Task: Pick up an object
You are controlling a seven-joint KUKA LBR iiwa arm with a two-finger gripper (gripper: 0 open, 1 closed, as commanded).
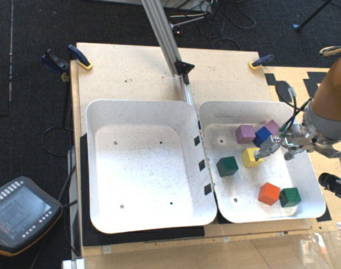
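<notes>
One claw beside yellow block

No legible text, label, brand, number or sign is found anywhere in the camera view. The screen of the handheld pendant at lower left is seen as pale and blurred, with nothing readable on it. The black marks along the inner walls of the right bin are plain patches without characters.
</notes>
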